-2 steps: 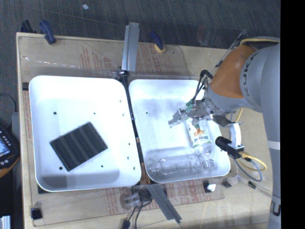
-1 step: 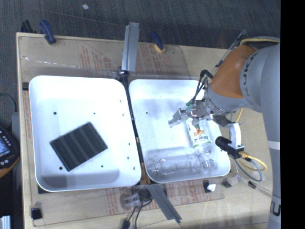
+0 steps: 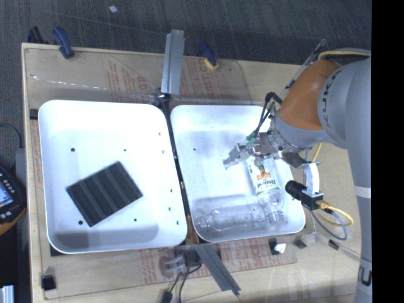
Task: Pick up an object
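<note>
My gripper (image 3: 245, 154) hangs over the middle-right of the right bin (image 3: 189, 122), reaching in from the right, just left of a small clear bottle with a white and orange label (image 3: 265, 180). That bottle lies below the wrist along the bin's right side. A larger clear plastic bottle (image 3: 237, 218) lies on its side along the bin's near edge. A dark ribbed rectangular pad (image 3: 104, 192) lies flat in the left bin (image 3: 57, 115). Nothing shows between the fingers.
A grey bar (image 3: 172, 60) stands at the back between the bins. Blue clamps (image 3: 63, 43) hold the board's far edge. Cables and a black fitting (image 3: 306, 196) hang off the wrist by the right bin's right rim.
</note>
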`<action>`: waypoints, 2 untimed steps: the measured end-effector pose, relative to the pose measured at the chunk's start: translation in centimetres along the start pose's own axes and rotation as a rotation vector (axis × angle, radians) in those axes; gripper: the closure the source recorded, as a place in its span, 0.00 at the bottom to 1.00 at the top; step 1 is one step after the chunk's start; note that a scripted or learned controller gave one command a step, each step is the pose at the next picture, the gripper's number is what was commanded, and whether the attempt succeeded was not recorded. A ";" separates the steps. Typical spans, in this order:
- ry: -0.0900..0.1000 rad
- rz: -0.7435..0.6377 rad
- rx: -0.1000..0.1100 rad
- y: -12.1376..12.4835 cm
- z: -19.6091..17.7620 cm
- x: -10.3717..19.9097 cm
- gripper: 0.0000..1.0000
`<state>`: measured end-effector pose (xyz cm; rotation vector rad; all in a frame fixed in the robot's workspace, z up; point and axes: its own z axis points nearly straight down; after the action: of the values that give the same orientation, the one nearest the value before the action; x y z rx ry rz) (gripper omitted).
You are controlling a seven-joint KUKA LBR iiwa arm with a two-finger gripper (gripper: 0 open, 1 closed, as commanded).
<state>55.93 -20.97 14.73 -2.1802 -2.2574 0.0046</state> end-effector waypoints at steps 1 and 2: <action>0.000 0.000 0.000 0.0 0.0 0.0 0.00; 0.001 -0.116 -0.003 -1.5 3.4 0.1 0.00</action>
<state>54.44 -20.89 11.32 -2.0461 -2.3810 0.0006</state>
